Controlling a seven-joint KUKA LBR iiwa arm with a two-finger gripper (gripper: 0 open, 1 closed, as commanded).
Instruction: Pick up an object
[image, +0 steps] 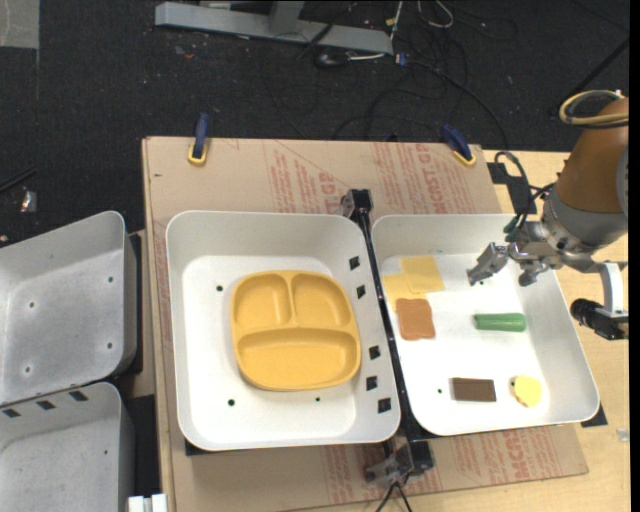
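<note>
Gripper above right bin, fingers spread, pinching nothing.
Green stick lying below it, long axis left-right; beside brown slab and yellow squares.

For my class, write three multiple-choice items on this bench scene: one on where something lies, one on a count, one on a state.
1. Where is the yellow divided plate?
A. left bin
B. right bin
C. on the cardboard

2. How many objects lie in the right bin?
A. two
B. six
C. nine

3. The gripper is:
A. gripping the green piece
B. above the right bin, carrying nothing
C. resting on the plate

Answers: 1 A, it fills the left bin. 2 B, six small pieces lie there. 3 B, the green piece lies apart from it.
</note>
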